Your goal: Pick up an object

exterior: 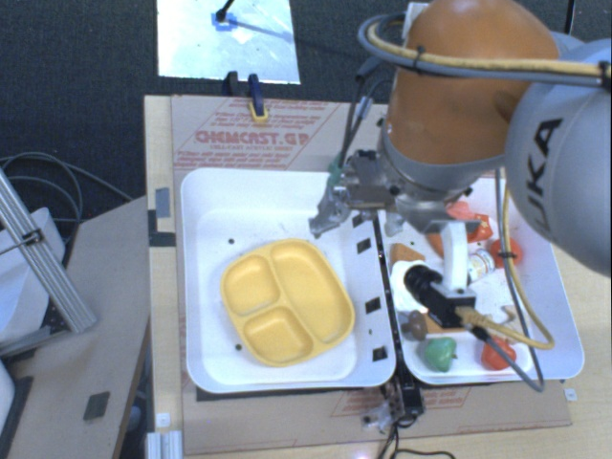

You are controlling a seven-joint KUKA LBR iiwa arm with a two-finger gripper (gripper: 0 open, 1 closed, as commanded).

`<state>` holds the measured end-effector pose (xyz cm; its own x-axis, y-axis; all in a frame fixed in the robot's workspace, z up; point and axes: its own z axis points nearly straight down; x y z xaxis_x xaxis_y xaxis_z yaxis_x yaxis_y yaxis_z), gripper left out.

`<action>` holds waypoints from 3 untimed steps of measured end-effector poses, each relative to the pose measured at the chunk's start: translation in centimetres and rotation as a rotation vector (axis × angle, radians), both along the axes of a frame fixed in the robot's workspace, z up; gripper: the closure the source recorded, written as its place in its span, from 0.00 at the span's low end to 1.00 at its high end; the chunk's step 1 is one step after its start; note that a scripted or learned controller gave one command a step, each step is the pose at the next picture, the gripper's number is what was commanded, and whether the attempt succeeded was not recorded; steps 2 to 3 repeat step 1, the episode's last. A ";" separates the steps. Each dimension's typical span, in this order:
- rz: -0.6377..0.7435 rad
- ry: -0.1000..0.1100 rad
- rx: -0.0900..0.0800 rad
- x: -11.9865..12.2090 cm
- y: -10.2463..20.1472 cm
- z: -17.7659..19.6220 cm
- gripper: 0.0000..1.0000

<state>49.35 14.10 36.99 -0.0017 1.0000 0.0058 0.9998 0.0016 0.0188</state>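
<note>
Arm (pixel 478 94) is closest to the lens. Its orange band and grey wrist cover the top of the right bin (pixel 566 344). Gripper (pixel 352 205) sits low over the seam between the two bins, its grey body overlapping the right wall of the left bin (pixel 196 256). Can't tell if it's spread or closed, the wrist blocks it. Nothing visibly held.

Pick candidates:
- left bin: yellow tray (pixel 285 302), three compartments, lying flat, near-centre, apart from the gripper.
- right bin, near end: green piece (pixel 439 353), with a brown piece (pixel 414 326) just beside it and a red piece (pixel 497 356) near the front rim.
- right bin, further back: orange wedge (pixel 406 252) near the divider, and a small bottle (pixel 484 262) partly under the arm.

Both bins sit on cardboard (pixel 253 137) with red print.
</note>
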 end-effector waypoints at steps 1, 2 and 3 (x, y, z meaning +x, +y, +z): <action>0.007 0.014 -0.005 -0.1 0.2 0.1 1.00; 0.007 0.014 -0.005 -0.1 0.2 0.1 1.00; 0.007 0.014 -0.005 -0.1 0.2 0.1 1.00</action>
